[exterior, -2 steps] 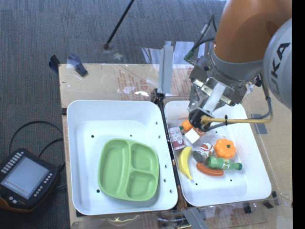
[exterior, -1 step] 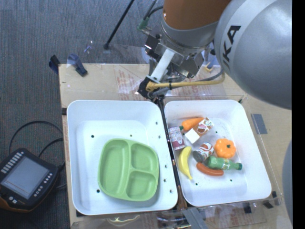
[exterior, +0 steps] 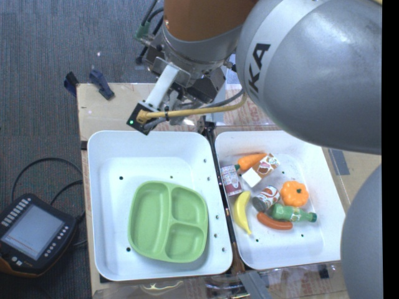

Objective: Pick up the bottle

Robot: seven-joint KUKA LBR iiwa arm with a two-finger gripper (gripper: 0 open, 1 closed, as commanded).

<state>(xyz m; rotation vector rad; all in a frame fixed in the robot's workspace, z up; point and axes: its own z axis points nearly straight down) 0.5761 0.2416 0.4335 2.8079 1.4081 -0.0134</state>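
The green bottle (exterior: 293, 214) lies on its side in the right bin (exterior: 312, 254), cap pointing right, resting against a red sausage-shaped toy (exterior: 274, 222) and just below an orange pumpkin (exterior: 294, 193). The gripper (exterior: 206, 127) hangs under the big grey arm at the back, above the far end of the divider between the two bins. It is well behind and to the left of the bottle and touches nothing. The wrist and a white bracket (exterior: 156, 98) hide most of it.
Around the bottle the right bin holds a banana (exterior: 242, 212), a can (exterior: 268, 197), a carrot (exterior: 250, 161), a small carton (exterior: 268, 164), a white block (exterior: 251, 177) and a red-labelled pack (exterior: 230, 180). A green divided plate (exterior: 168, 222) lies in the left bin (exterior: 103, 167). A teach pendant (exterior: 31, 232) sits on the floor at left.
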